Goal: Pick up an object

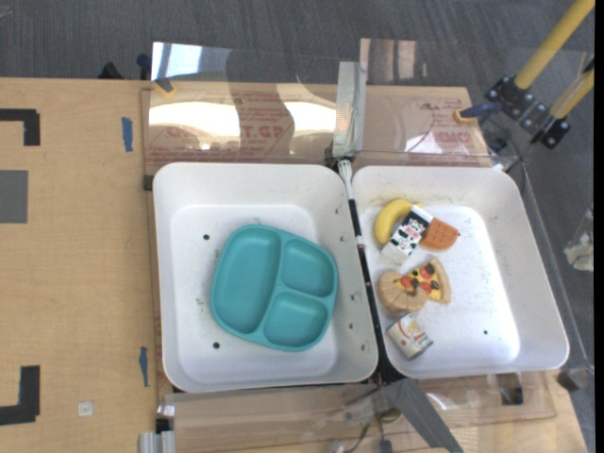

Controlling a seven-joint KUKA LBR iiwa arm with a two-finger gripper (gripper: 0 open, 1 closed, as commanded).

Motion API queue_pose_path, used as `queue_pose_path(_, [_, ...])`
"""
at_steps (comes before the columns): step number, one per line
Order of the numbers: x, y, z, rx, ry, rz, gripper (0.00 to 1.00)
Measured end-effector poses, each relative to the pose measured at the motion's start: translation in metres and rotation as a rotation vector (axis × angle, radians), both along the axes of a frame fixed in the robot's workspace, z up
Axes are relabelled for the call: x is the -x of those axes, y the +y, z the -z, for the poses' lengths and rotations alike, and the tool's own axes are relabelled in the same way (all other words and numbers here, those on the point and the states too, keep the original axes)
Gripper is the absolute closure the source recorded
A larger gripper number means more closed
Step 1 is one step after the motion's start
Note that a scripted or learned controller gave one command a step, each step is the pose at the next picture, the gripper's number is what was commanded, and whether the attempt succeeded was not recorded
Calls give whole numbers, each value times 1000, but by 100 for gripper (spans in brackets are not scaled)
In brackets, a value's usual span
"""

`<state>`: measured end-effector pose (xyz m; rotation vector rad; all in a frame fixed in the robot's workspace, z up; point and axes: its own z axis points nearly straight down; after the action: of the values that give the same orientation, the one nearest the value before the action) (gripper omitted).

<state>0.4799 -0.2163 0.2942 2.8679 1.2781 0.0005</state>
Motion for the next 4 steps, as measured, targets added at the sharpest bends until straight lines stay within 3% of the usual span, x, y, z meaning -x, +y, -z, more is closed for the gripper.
queue_pose_path(1, [1,4,35,-3,6,249,100])
queue_pose_path(2, [0,-7,-8,-1,1,635,100])
queue_pose_path(3, [1,-7,-14,-3,4,74,100])
queue_pose_path(4, [1,1,25,-4,6,373,100])
